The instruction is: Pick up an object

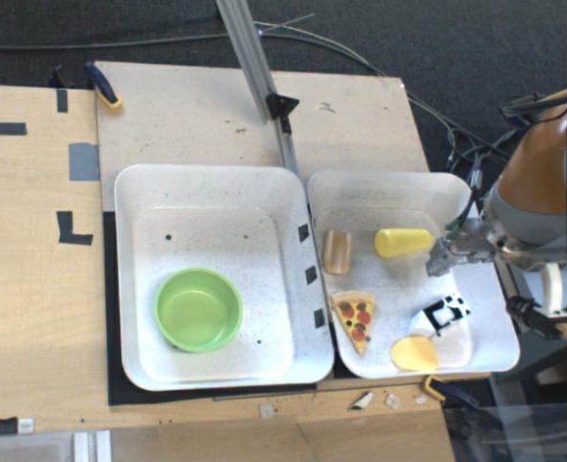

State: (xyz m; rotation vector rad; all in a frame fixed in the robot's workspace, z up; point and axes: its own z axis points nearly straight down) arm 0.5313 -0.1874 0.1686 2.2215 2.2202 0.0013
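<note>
The right bin (399,183) holds several small objects. A yellow cylinder (402,242) lies near its middle, with a brown cylinder (337,251) to its left. Toward the front lie a pizza-slice toy (354,318), a flat yellow piece (415,353) and a small black-and-white object (445,314). My gripper (443,257) hangs over the right side of this bin, just right of the yellow cylinder and above the black-and-white object. Nothing shows in its grasp. A green bowl (198,308) sits in the left bin (206,183).
A slanted metal pole (254,56) rises from the bench behind the bins, its foot at the wall between them. The arm's grey body with its orange band (538,166) stands beyond the right bin's right rim. Cables trail at the back right.
</note>
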